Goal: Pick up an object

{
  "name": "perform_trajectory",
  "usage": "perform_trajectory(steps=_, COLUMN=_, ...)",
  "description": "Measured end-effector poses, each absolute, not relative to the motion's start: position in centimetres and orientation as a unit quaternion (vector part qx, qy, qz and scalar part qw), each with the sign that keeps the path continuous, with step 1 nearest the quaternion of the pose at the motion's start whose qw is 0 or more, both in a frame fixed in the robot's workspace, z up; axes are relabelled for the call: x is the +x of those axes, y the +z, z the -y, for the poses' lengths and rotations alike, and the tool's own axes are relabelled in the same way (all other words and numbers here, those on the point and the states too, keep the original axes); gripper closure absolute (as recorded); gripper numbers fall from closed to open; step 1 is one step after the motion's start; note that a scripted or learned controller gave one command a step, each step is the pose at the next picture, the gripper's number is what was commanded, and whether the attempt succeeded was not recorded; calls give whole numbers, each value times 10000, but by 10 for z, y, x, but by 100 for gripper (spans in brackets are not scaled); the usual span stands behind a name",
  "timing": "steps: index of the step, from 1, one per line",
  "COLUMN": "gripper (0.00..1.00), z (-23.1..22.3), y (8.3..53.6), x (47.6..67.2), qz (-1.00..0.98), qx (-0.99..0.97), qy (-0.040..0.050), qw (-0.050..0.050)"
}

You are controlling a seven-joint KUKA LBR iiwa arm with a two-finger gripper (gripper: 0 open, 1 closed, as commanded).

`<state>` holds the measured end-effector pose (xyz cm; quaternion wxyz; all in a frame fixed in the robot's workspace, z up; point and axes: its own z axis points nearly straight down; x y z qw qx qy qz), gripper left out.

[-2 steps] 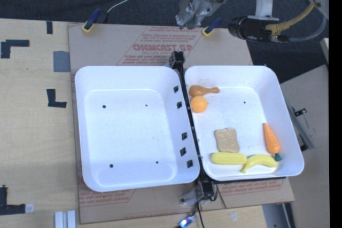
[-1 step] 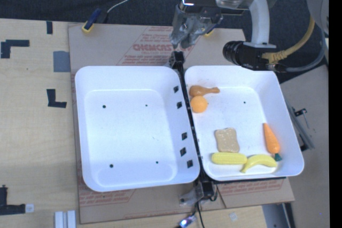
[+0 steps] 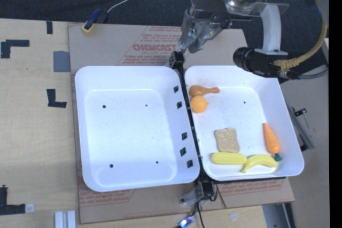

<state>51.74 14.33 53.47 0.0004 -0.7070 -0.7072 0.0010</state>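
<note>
Pincer (image 3: 188, 46) above the bins' far edge, fingertips blurred, grip unreadable.

Red print on the cardboard sheet (image 3: 155, 45) under the bins, just left of and below the end effector (image 3: 193, 40): reads approx. "CHEMCRAFT", seen upside down, w/ a smaller red line beside it, illegible. More red print on the cardboard's near edge, far below the end effector, too small to read.

Two white bins (image 3: 80, 83), one drumstick (image 3: 203, 91), orange (image 3: 199, 105), bread slice (image 3: 227, 140), corn cob (image 3: 228, 158), banana (image 3: 259, 162), carrot (image 3: 271, 138)
</note>
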Motion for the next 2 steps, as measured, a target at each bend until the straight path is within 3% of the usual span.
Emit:
perform_trajectory(steps=1, gripper=100, z=-147, y=535, x=502, qz=7077, qx=-7065, qy=8, qw=4)
perform_trajectory(steps=2, gripper=100, z=-145, y=534, x=513, qz=7071, qx=-7071, qy=6, qw=-3)
